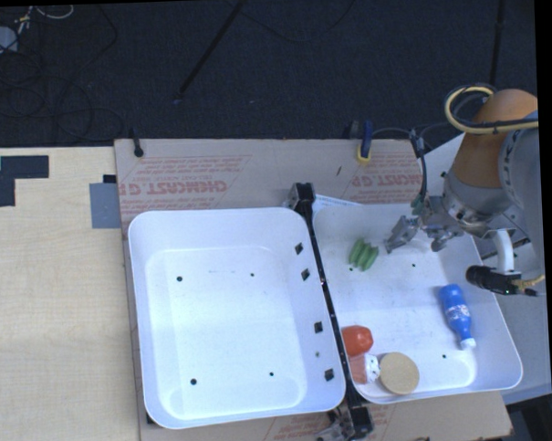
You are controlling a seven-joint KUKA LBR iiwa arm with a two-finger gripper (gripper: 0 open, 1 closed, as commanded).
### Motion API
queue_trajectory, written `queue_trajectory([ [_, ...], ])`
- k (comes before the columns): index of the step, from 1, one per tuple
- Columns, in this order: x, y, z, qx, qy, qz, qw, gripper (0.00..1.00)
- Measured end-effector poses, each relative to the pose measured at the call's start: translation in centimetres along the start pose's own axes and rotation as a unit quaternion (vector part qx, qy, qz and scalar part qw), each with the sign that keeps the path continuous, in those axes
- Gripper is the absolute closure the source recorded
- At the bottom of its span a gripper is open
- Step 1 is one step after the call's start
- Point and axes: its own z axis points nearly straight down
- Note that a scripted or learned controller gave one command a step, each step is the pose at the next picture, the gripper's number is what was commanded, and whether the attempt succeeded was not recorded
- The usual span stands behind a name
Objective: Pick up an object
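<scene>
Gripper (pixel 421 234) open, empty, arm tilted leftward

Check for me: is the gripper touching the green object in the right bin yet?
Apart. The camera view shows bare white bin floor between the gripper and the green object, which lies free on the right bin to the gripper's left.

Two bins sit side by side on the bench, the left bin (pixel 159 266) touching the right bin (pixel 501 360) along a shared middle edge. In the right bin, a ridged object (pixel 362 254) lies toward the far left, a bottle (pixel 456 314) lies toward the right side, and a round disc (pixel 399 372) rests at the near edge just right of a small cup (pixel 357 339) by the near left corner. The gripper (pixel 421 233) hangs over the bin's far side, right of the ridged object and behind the bottle.
</scene>
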Motion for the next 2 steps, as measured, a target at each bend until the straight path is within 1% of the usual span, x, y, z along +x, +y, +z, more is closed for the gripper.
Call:
queue_trajectory([
  [1,5.4,-5.4,2.9,0.006,0.005,-0.002,1.0,0.0],
  [2,6.0,0.3,2.6,0.0,0.003,-0.003,1.0,0.0],
])
